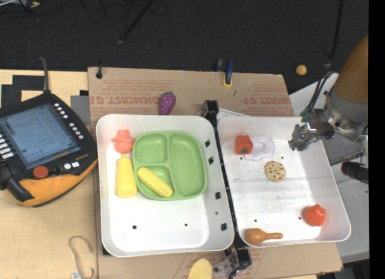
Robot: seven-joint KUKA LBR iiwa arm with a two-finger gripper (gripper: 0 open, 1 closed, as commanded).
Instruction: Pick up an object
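Cookie [275, 171] lay flat in the right bin [337, 211], just below and left of the claw [299, 138] hovering at the bin's upper right rim, its state impossible to tell.

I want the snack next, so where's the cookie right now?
The cookie lies in the right bin, near its middle, just below the clear cup and the red pepper, left of the tool.
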